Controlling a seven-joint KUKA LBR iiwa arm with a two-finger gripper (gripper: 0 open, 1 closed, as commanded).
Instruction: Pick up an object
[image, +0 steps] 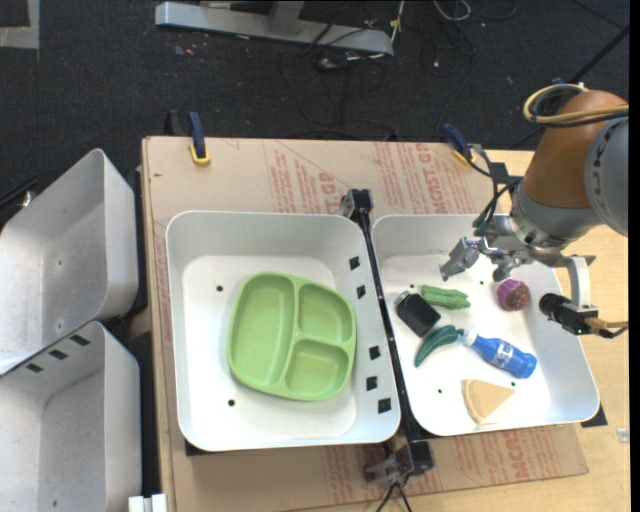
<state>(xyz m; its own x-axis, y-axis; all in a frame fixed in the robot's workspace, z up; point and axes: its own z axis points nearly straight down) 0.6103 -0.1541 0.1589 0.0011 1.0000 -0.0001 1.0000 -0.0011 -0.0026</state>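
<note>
The right bin (575, 400) holds several small objects: a green pod (446, 296), a black block (417, 312), a second green pod (436, 344), a blue bottle with a white cap (501, 354), a purple ball (513, 293) and a tan wedge (486, 399). My gripper (478, 264) hangs over the back of this bin, just above the first green pod and left of the purple ball. Its two fingers are spread open with nothing between them.
A green divided plate (293, 336) lies in the left bin (190, 400). A black divider rail (378, 330) runs between the bins. Two more white bins (60, 260) stand off the bench at the left. The arm's orange band (560, 150) rises at the right.
</note>
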